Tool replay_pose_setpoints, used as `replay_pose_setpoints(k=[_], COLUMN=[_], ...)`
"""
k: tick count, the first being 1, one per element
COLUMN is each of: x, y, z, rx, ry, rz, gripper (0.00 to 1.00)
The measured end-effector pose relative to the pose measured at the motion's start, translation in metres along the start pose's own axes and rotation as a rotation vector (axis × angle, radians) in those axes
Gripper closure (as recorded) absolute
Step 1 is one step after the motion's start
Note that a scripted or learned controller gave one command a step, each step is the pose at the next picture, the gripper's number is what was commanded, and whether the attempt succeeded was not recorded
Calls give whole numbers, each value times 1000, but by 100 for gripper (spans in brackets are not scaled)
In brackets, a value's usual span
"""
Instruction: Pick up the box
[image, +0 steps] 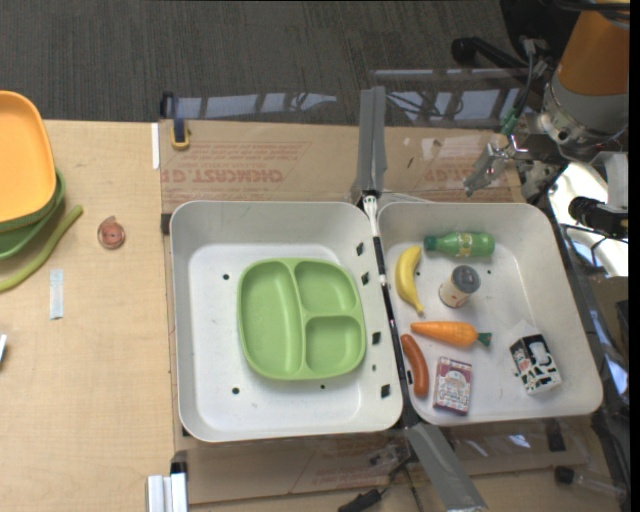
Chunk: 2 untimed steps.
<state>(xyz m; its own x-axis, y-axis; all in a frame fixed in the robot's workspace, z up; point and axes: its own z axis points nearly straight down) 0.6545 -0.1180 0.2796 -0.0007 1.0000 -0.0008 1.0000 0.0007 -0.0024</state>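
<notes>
The box (453, 386) lies flat near the front of the right bin (575, 290), just beside the sausage (415, 364) — light, stiff cardboard, best pinched across its 2 long edges. The pincer (490, 168) hangs above the bin's back rim, holding nothing; how far open, I cannot tell.

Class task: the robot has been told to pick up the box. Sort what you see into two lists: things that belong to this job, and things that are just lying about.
Belongs to the job:
- box, lying flat in the right bin
- gripper, above that bin's far edge

Just lying about:
- banana
- green bottle
- carrot
- sausage
- small jar
- black-and-white carton
- green divided plate, in the left bin
</notes>
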Motion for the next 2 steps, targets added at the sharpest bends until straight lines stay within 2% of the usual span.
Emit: replay_pose_setpoints(k=[1, 2], x=[-34, -11], y=[-82, -144], z=[69, 96], rx=[2, 2], ry=[1, 1], rz=[247, 186], gripper=[0, 0])
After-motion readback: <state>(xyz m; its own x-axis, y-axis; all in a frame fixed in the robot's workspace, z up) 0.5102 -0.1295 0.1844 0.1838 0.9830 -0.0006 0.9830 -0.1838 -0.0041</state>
